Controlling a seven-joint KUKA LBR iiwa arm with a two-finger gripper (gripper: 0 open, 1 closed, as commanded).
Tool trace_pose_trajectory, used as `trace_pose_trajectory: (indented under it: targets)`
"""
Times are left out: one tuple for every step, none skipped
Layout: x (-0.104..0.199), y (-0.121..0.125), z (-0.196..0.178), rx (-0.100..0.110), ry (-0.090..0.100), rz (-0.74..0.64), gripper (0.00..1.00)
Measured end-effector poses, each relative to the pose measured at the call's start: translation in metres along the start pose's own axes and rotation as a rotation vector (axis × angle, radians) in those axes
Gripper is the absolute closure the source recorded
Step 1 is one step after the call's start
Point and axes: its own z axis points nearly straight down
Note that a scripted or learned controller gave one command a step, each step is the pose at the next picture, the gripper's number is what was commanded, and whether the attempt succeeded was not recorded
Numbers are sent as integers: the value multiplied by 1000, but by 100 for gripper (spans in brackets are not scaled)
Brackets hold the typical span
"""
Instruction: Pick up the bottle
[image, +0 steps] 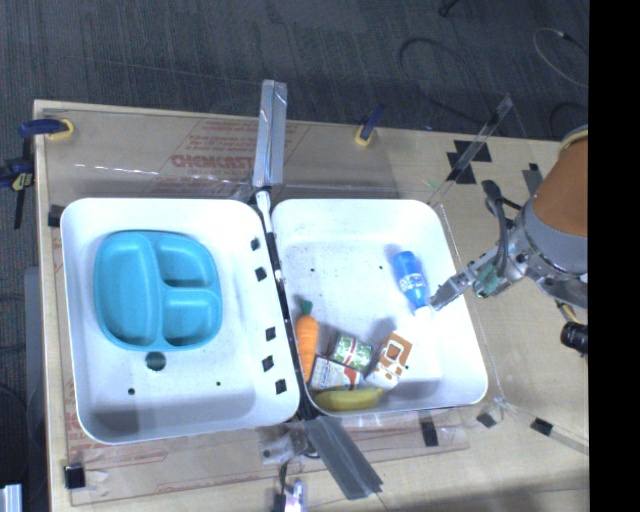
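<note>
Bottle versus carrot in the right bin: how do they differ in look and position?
The bottle is blue with a white cap end; the carrot is orange with a green top. The bottle lies apart on bare bin floor near the claw; the carrot lies against the bin's left wall, beside the cartons. Both lie flat in the right bin, roughly lengthwise up the view.

Even, bright overhead light; white bins (150, 420) glare softly, shadows stay faint, and the whole picture is slightly soft.
</note>
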Motion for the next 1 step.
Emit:
trace_pose_trajectory:
  targets:
    - [0,0,0,0,0,0,0]
